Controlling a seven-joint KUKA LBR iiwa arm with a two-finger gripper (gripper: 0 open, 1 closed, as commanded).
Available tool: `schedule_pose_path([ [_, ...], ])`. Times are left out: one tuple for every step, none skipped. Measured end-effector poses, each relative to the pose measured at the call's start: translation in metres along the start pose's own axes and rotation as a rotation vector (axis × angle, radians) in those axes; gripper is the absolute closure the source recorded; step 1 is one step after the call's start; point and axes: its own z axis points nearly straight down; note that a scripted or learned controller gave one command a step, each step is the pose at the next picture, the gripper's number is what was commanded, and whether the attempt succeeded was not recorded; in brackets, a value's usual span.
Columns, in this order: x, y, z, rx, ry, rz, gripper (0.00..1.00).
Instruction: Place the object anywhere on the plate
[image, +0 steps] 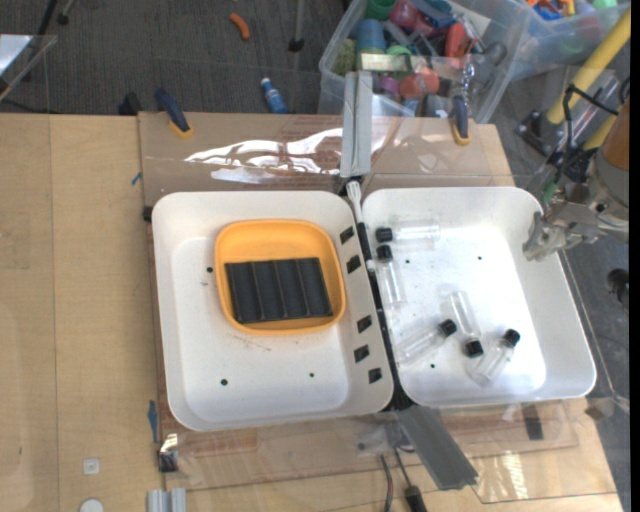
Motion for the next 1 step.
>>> schedule_pose_path([
  [-0.0012,0.0638,-0.0182,0.000,0.000,-0.117,1.00],
])
